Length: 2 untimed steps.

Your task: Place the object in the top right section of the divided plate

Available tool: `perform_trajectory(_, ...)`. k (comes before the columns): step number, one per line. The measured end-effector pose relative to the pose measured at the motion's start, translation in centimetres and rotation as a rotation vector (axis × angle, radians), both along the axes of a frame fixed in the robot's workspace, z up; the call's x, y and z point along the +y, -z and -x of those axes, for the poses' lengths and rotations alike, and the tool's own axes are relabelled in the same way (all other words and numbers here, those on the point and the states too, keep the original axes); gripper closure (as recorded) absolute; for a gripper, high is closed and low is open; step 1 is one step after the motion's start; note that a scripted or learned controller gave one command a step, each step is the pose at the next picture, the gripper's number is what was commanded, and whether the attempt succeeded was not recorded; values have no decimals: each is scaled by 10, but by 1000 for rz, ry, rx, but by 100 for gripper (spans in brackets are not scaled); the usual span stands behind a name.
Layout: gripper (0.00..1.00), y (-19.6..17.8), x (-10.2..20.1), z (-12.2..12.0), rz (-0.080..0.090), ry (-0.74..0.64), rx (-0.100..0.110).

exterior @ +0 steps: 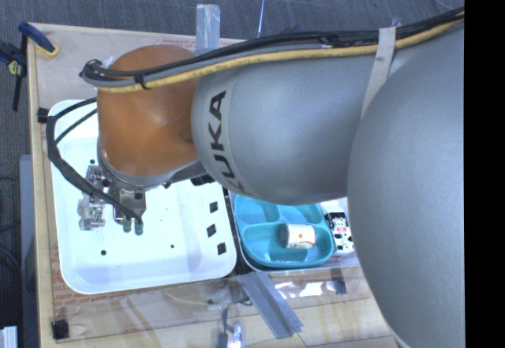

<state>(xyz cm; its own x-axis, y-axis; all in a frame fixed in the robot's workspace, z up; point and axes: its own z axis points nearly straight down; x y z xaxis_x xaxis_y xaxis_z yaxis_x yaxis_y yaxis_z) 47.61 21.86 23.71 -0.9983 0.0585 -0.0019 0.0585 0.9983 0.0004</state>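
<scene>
Left bin [181, 271]: white and shallow, on the desk [55, 70]; small black marks dot its floor.
Hand [132, 226]: hangs low over the left bin's floor, dark green fingertips pointing down and close together with nothing between them; clenched, by the look of it.
Arm [316, 125]: the grey and orange bulk covers most of both bins.
Divided plate [268, 248]: blue, just right of the left bin, partly under the arm.
Object [300, 236]: small white cylinder lying in the plate's lower section.
</scene>
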Motion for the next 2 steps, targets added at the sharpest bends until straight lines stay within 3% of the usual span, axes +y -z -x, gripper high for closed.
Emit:
perform_trajectory(1, 100, 24, -8, -43, 1, -156, 1)
perform_trajectory(2, 100, 9, 1, -14, 1, -470, 3)
